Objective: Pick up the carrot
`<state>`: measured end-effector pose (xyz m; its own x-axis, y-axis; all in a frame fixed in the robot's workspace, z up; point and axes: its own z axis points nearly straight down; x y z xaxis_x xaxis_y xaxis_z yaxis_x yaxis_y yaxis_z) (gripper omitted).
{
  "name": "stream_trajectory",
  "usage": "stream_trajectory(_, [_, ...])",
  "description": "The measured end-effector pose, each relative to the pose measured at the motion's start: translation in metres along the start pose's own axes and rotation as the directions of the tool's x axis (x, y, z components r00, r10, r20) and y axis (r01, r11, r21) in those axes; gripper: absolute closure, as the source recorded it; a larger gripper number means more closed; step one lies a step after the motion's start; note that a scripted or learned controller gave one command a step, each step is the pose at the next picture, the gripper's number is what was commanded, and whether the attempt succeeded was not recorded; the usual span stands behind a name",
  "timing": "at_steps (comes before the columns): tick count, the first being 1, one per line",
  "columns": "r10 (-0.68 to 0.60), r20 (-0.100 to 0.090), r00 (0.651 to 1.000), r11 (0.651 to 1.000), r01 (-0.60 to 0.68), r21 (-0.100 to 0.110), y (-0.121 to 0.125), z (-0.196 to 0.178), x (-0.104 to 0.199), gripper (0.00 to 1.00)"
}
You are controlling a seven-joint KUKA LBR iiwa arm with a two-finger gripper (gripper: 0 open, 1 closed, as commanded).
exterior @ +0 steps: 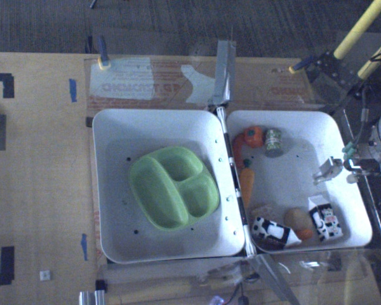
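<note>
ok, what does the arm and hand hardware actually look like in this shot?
Little of it is in frame. The hand is a small metallic, silver-grey piece with pale prongs, seen at the right bin's right side. Behind it sits a teal-green fitting and dark cabling running up along the right edge. The arm body itself is mostly out of frame, so its colours can't be confirmed here.

Gripper sits over right bin's right edge, about mid-height, reaching in from right. Wrist mostly cut off at frame edge. Nothing visible between fingers; finger state unclear.
</note>
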<state>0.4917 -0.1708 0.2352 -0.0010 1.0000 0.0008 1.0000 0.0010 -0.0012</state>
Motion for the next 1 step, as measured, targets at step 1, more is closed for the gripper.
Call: stream_trajectory(1, [-0.064, 0.003, 0.998, 0.998, 0.064, -0.004, 0.0421, -0.0672, -0.0127, 0.00])
